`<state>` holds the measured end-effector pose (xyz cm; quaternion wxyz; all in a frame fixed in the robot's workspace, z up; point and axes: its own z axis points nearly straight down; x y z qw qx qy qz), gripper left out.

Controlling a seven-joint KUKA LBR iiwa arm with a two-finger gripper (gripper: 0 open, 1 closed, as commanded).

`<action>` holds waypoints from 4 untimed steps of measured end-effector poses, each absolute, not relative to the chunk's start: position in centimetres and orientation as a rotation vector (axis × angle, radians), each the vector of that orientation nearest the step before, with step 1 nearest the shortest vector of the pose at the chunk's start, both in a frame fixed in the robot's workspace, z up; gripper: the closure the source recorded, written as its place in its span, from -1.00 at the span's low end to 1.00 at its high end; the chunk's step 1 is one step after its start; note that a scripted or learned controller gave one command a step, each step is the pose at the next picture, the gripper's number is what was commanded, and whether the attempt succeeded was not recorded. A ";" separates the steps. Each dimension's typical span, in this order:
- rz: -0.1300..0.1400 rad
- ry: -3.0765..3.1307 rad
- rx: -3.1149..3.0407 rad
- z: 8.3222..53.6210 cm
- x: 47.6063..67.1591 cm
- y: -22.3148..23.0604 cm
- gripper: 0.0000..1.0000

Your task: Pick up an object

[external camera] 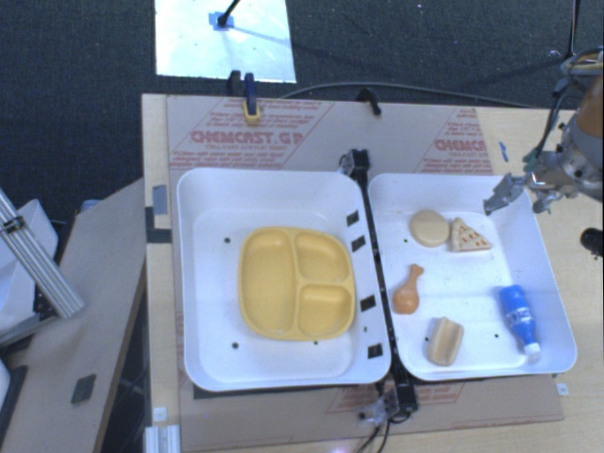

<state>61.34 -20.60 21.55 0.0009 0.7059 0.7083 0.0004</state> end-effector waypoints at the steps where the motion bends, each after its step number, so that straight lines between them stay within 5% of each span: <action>1: -0.002 2.225 2.221 15.6 60.6 -20.6 -1.00; 3: 0.000 2.226 2.216 8.4 60.6 -19.7 -1.00; 4: 0.004 2.225 2.211 9.6 60.8 -19.7 1.00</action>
